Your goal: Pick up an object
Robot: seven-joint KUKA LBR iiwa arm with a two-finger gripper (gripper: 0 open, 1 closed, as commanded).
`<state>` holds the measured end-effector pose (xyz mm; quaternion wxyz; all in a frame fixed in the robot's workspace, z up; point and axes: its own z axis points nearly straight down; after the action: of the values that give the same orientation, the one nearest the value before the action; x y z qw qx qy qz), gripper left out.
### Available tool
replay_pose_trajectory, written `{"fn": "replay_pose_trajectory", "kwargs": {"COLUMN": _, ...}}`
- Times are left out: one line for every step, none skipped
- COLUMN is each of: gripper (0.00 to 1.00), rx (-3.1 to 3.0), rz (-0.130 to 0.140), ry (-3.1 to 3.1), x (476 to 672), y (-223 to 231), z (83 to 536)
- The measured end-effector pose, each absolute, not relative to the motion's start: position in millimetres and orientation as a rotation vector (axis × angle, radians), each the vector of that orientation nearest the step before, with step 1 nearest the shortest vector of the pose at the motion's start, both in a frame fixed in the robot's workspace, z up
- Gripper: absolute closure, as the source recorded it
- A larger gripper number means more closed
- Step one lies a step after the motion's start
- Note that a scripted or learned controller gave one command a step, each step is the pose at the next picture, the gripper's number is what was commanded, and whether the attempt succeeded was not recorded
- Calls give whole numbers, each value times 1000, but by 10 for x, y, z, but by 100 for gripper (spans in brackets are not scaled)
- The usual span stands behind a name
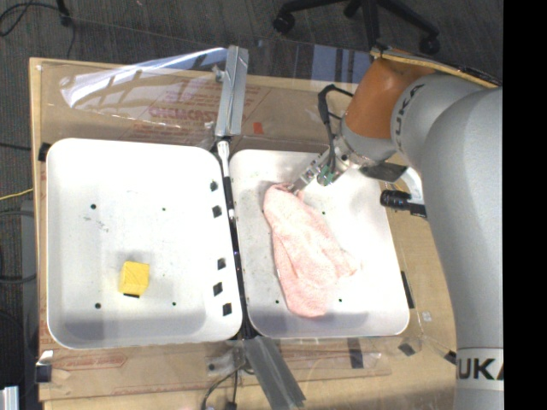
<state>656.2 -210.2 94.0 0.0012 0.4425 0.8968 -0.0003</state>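
Pink cloth (pixel 306 254) is what we take as the likeliest target, since it lies closest to the arm. Working from the near side, we see the near rim of the right bin (pixel 376 323), and the cloth's broad, rounded end lies just beyond it. From there the cloth runs away from us and slightly leftward, so its long axis goes from near-right to far-left, narrowing toward a bunched far end.

Over in the left bin (pixel 128 169), well apart from the arm, a small yellow block (pixel 134 278) sits in the near-left part of the floor.

Farther back in the right bin, the end effector (pixel 313 178) hangs just beside the cloth's far tip, at its right edge. We cannot tell whether it touches the fabric, and we cannot tell whether it is parted or closed; it is too small and dark against the cloth. We see no fabric lifted.

We judge that the cloth lies toward the near side and slightly left from the end effector, so a grasp would bite on the far tip. The grey arm with its orange band (pixel 376 101) reaches in from the far right, above the tabletop (pixel 154 101).
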Motion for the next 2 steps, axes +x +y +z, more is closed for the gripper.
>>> {"fn": "replay_pose_trajectory", "kwargs": {"gripper": 100, "rx": 1064, "rz": 0, "ry": 2958, "x": 6500, "y": -2072, "z": 929}}
{"fn": "replay_pose_trajectory", "kwargs": {"gripper": 0, "rx": 1071, "rz": -1, "ry": 2978, "x": 6454, "y": -2061, "z": 899}}
